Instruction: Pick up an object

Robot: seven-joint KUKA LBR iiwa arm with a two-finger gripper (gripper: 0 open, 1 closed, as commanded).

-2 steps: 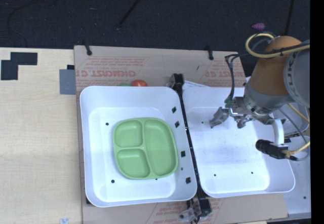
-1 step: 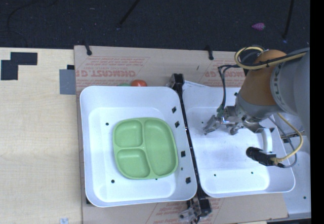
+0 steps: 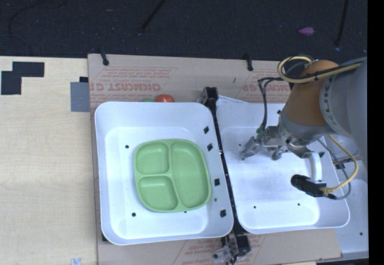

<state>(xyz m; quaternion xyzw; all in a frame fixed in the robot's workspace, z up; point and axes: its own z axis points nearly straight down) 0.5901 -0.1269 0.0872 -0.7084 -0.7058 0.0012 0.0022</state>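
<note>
Orange-banded arm [image 3: 312, 102], nearest the lens, reaches from the right and hangs over the right bin [image 3: 273, 210], its gripper [image 3: 259, 148] low above the white floor near that bin's upper left. Whether the pincer is spread or closed cannot be told; nothing is seen between its tips. Candidate object: a green divided plate [image 3: 172, 175], lying flat in the middle of the left bin [image 3: 114, 138], well apart from the gripper and across the black hinge strip [image 3: 219, 162] between the bins. Judged handling: light, rigid moulded plastic, smooth and likely slippery; its low profile offers little purchase except at the raised rim or a divider ridge. A small red object [image 3: 164, 99] rests just beyond the left bin's far wall, on the cardboard sheet [image 3: 150, 81]. Bin walls and the hinge strip would obstruct a low crossing.
</note>
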